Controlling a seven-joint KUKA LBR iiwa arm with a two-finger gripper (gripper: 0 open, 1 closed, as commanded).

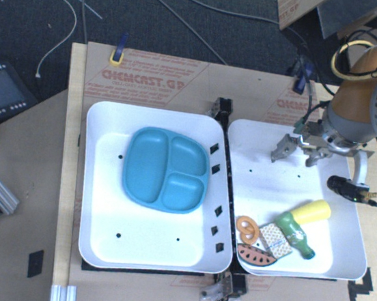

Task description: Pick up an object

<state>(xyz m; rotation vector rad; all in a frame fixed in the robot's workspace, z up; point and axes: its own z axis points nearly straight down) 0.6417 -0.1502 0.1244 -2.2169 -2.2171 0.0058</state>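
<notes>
The jaws stand spread, nothing between them, hanging over bare floor at the top of the right bin. After that, left to right.

At the far left a dark screen (0, 93) lies off the bench at about 9 o'clock of the frame, with thin white cables (56, 5) looping on the dark floor above it. A blue clip (119, 52) sits on the brown board (156, 80) at 11 o'clock of the left bin.

The left bin (94, 189) holds a blue plate (166, 170) with three sections, lying flat a little above the bin's middle. Small black marks dot the bin floor around it.

The right bin (253, 179) touches the left one along a black seam. Its things cluster at 6 o'clock, near the lower rim: a pretzel (247, 228) at the left, a melon slice (256, 256) just below it, a checkered piece (274, 239) touching the slice at its 1 o'clock, then a green bottle (295, 236) lying tilted, and a yellow cylinder (311, 212) at the bottle's 1 o'clock, touching or nearly so.

The gripper (300, 151) hangs at 12 o'clock of the right bin, well apart from the cluster. The arm (361, 93), with its orange band, rises behind it toward 2 o'clock. A black part with a cable juts out at the bin's 3 o'clock rim.
</notes>
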